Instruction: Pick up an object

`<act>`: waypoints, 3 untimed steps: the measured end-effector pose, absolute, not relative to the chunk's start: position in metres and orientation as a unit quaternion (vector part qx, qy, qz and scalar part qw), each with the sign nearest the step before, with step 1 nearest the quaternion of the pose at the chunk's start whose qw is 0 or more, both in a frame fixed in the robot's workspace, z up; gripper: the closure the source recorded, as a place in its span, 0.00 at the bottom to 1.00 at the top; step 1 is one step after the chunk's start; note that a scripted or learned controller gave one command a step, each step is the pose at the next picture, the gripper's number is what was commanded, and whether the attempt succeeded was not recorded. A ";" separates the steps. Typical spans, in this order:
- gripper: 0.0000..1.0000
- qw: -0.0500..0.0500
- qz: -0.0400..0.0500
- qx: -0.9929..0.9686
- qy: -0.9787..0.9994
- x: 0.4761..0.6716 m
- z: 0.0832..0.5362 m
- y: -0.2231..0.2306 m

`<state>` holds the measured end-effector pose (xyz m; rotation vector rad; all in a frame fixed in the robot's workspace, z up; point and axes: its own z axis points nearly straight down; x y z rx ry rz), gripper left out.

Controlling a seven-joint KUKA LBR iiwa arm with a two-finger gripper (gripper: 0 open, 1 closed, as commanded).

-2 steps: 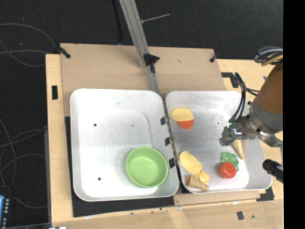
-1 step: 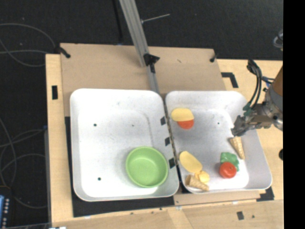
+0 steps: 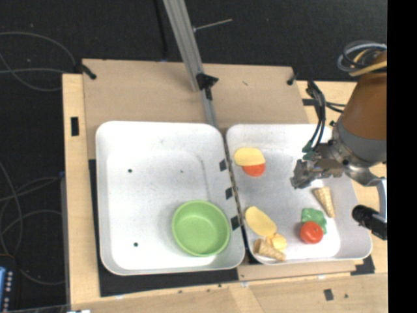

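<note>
A KUKA arm's pincer (image 3: pixel 305 173) is hanging over the right bin (image 3: pixel 280 139), its dark head sitting above bare white floor; from this slanted overhead camera it is not possible to tell how far it is open, and nothing is showing in its hold. No object is being lifted yet. The nearest candidate, a pale cone-shaped piece (image 3: pixel 324 201), is lying just beside the pincer, below and slightly to its right in the picture. Further down on that same side a red tomato-like toy with a green top (image 3: pixel 312 229) is resting near the bin's front wall. Away to the pincer's left a yellow-and-orange piece (image 3: pixel 250 160) is sitting near the divide between the bins, and lower left a yellow slice (image 3: pixel 260 221) is lying against a small crusty piece (image 3: pixel 271 247). A green bowl (image 3: pixel 201 227) is sitting well apart in the left bin (image 3: pixel 130 149). To do this step well, the arm would likely need to be centring squarely over the cone, lining up across its narrow width, and descending fully before closing, since the tapered shape looks apt to be slipping out of a glancing grip.
</note>
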<state>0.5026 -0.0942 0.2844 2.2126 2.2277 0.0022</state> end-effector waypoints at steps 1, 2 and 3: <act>1.00 0.000 0.000 0.705 0.709 0.506 0.263 -0.046; 1.00 0.000 0.001 0.704 0.710 0.510 0.263 0.013; 1.00 0.000 0.001 0.704 0.710 0.510 0.258 0.068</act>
